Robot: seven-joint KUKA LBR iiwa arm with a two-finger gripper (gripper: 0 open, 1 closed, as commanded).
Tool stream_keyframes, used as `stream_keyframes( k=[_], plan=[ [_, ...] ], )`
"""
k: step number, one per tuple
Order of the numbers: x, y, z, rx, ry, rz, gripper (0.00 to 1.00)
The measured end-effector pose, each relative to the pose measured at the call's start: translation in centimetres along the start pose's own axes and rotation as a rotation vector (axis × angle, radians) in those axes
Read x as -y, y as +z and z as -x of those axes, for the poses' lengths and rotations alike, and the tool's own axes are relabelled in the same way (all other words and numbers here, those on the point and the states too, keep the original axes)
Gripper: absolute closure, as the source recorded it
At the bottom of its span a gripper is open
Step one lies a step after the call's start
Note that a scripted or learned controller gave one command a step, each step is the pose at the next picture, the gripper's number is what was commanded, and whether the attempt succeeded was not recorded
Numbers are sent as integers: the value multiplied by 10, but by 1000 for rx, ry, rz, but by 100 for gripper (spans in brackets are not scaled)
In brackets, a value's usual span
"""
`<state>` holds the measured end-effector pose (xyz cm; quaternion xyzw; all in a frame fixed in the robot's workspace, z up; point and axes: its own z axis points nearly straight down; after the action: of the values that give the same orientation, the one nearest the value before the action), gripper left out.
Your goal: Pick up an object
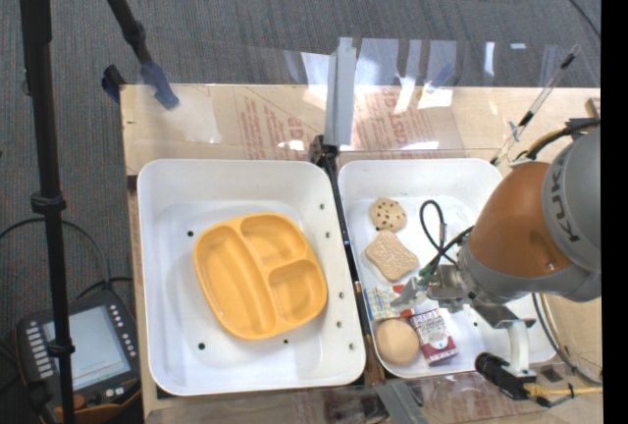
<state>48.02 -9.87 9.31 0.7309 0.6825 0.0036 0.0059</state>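
Note:
My gripper [410, 294] hangs low over the right white bin [491, 179], reaching in from the right under the orange wrist band. Just left of it lies a small colourful packet [381, 302]. A red and white box [433, 332] sits right below the gripper, partly under the wrist. A tan rounded bun [396, 342] rests at the bin's front. A square cracker [392, 255] lies just above the gripper, and a round chocolate-chip cookie [388, 213] is farther back. I see nothing lifted off the bin floor.
The left white bin [162, 186] holds a yellow divided plate [259, 274]. A black cable loops over the right bin near the arm [430, 221]. A tripod pole [44, 167] stands at the far left, beside a handheld control pendant [74, 344] on the floor.

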Motion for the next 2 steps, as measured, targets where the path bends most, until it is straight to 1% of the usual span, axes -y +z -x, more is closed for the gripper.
stream_keyframes(
  k=[1,2],
  plan=[
    [-20,2,-15,-1,-26,-7,0],
    [-1,0,-7,-4,-101,3,0]
  ],
)
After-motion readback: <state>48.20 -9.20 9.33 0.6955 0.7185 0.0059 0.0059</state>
